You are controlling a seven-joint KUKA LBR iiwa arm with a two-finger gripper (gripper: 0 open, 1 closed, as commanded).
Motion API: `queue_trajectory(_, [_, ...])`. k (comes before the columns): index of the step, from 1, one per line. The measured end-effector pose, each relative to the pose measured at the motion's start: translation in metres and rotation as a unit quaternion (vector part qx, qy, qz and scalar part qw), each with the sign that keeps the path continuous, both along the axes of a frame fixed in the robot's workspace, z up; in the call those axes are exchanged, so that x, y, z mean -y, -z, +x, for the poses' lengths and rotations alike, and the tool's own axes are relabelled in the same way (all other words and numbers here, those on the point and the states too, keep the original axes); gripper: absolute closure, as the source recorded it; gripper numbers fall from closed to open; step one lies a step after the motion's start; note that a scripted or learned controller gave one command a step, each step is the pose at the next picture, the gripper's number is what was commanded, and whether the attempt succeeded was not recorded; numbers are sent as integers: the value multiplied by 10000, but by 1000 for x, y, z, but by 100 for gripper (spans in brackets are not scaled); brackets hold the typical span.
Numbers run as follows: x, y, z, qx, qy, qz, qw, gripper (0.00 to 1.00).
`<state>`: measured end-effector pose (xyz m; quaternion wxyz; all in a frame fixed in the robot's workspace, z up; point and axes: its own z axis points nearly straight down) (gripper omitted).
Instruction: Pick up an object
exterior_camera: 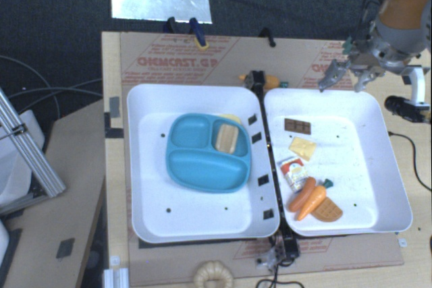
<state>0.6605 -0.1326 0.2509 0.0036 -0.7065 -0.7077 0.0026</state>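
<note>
Open fingers (346,78) above right bin (378,145), nothing held

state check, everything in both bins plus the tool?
tool: open, holding nothing, above the right bin's far rim
blue plate: flat in left bin
bread piece: on the plate, upper right compartment
chocolate bar: flat, right bin
cheese slice: flat, right bin
packet: lying beside the carrots
carrots: lying, touching each other
cracker: flat, against the carrots

Smooth white plastic bins (378,145)
</note>
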Motion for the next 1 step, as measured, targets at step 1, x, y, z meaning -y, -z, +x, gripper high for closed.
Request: queue_trajectory(1, [0,-7,2,54,-9,-7,10000,0])
